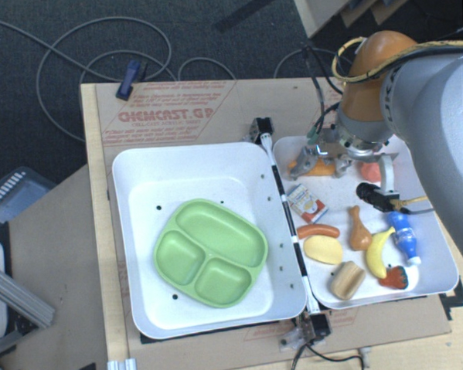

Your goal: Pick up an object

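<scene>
Where the arm reaches in from the right of the camera view, the gripper is seen low over the far left corner of the right bin. It is either just above or touching an orange item; which of the two cannot be told. Whether the gripper is open or closed cannot be told either (its lower part is blurred against the orange item). A pink-red piece is found just to the right of the gripper, near the far wall. Along the bin's left wall a small white and red packet is laid. Nearer the camera a sausage is seen, with a pale yellow lump touching its near side. A brown drumstick is placed in the middle, a banana just beside it, and a blue bottle on the banana's right. At the near wall a tan block and a red piece are seen, the latter touching the banana's tip. In the left bin a green divided plate is laid flat, well apart from the gripper. Both bins are borne side by side on the brown bench.
</scene>
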`<action>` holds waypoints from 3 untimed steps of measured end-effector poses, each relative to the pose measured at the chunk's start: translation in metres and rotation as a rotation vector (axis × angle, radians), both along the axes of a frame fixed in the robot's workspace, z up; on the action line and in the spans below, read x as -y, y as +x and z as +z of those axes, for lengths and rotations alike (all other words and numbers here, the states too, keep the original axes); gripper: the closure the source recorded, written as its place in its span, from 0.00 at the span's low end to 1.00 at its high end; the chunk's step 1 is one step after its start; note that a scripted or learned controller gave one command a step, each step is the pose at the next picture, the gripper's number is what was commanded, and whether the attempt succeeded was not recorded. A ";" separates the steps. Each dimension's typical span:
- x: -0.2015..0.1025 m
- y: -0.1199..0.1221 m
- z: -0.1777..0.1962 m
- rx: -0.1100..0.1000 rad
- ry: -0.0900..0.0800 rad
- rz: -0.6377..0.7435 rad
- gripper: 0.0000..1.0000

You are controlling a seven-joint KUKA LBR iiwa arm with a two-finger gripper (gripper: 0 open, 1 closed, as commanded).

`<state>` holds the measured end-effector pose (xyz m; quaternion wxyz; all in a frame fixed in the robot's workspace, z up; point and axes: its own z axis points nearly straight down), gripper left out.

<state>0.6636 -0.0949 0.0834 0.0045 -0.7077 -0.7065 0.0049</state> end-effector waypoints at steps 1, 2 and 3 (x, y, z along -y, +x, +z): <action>0.057 -0.067 0.005 0.012 0.000 0.000 0.00; 0.063 -0.102 0.001 0.012 0.001 0.001 0.00; 0.063 -0.101 0.011 0.015 0.000 0.000 1.00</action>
